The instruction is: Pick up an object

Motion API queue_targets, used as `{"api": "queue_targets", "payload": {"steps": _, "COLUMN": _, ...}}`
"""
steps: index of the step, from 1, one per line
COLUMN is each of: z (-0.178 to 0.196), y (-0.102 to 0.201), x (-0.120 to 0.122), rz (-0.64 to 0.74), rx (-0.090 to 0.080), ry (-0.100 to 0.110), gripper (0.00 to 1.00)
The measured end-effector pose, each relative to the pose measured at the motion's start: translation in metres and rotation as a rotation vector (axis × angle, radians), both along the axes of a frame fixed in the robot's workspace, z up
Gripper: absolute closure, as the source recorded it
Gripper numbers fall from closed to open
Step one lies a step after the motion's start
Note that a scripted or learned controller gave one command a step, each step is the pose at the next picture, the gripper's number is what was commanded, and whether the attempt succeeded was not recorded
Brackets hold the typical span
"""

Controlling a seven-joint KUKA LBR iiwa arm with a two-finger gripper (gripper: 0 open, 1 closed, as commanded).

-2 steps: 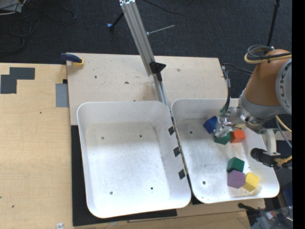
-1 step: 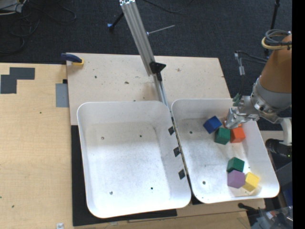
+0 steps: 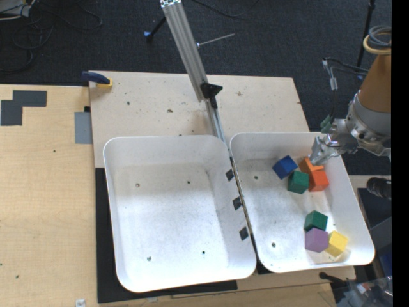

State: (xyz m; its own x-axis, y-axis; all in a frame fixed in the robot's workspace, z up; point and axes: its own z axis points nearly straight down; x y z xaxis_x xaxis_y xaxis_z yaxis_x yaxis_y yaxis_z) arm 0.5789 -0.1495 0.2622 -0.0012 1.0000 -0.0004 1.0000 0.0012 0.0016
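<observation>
The right bin (image 3: 268, 248) holds several small blocks. A blue block (image 3: 284, 166), a green block (image 3: 298, 182) and an orange block (image 3: 316, 175) cluster near its far right side. Nearer the front lie another green block (image 3: 316, 220), a purple block (image 3: 316, 240) and a yellow block (image 3: 337, 242). My gripper (image 3: 321, 151) hangs at the far right edge of that bin, just above the orange block, its metal fingers pointing down and left. Nothing shows between the fingers.
The left bin (image 3: 121, 171) sits beside the right one, split from it by a rim with black clips. A slanted aluminium bar (image 3: 189, 50) rises behind the bins. A blue and yellow clamp (image 3: 96, 78) lies at the bench's far left corner.
</observation>
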Motion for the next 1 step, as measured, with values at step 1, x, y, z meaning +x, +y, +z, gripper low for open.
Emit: {"api": "queue_targets", "payload": {"steps": 1, "z": -0.0131, "y": 0.0471, "x": 0.0001, "rz": 0.003, "rx": 0.003, "ry": 0.005, "gripper": 1.00}}
